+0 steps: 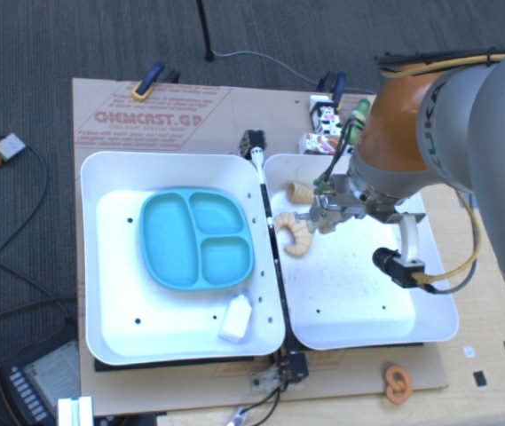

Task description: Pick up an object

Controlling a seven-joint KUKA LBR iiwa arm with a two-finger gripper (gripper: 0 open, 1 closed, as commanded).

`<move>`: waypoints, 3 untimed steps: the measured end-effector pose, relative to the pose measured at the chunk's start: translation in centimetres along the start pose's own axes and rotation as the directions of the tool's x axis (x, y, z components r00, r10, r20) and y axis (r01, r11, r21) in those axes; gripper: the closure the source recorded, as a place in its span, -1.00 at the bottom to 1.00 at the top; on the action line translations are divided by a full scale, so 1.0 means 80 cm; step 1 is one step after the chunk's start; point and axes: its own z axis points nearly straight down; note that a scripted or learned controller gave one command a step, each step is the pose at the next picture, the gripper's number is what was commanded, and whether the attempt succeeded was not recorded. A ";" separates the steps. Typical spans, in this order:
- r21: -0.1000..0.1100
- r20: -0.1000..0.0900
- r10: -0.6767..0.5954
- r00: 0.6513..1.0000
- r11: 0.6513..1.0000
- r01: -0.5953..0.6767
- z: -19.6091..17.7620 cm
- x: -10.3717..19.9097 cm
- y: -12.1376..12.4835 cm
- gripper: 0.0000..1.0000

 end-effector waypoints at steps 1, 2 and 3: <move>0.002 -0.002 -0.001 1.000 1.000 0.001 0.000 0.050 -0.092 1.00; -0.009 0.001 0.000 1.000 1.000 0.000 0.119 -0.057 0.007 1.00; -0.008 0.001 0.001 1.000 1.000 -0.001 0.120 -0.094 -0.087 1.00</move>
